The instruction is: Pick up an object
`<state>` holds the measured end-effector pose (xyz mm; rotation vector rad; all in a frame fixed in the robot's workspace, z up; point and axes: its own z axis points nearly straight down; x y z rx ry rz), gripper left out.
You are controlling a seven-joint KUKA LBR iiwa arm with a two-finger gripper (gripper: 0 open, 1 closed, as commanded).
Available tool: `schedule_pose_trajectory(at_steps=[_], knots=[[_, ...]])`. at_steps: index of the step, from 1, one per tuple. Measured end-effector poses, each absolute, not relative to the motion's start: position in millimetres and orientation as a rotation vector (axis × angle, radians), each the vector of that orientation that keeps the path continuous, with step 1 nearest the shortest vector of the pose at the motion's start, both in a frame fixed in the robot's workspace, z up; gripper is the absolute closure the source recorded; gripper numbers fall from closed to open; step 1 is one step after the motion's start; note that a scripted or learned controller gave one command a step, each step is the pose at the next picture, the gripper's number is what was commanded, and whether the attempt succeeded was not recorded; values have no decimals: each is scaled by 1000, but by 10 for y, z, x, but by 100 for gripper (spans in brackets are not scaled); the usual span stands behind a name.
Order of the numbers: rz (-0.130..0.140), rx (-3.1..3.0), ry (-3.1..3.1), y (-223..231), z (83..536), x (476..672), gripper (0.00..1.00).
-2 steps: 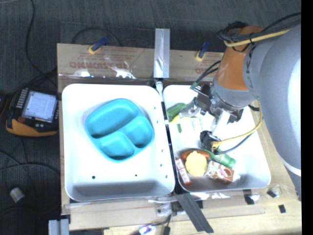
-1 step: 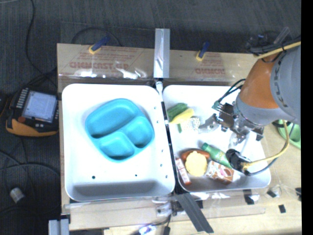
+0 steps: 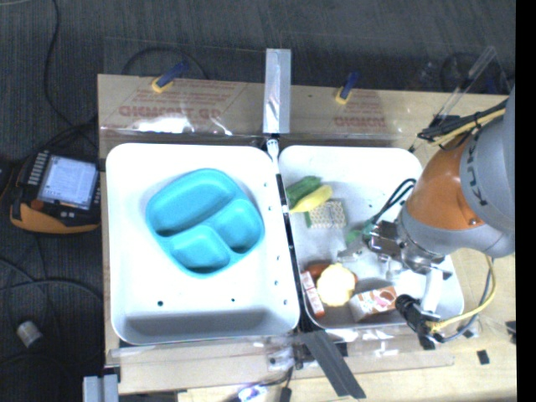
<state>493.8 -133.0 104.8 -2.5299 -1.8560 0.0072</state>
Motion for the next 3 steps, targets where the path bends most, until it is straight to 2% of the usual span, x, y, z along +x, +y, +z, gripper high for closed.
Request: schedule_pose_trajectory(at_steps=[1,2,3], knots=[[8,-2468,-1943,-1065,2422,5296,0],[9,-2454,-1961,-839,1826,5896,0],[6,-2406,-2018,-1064,1015,5996,0]])
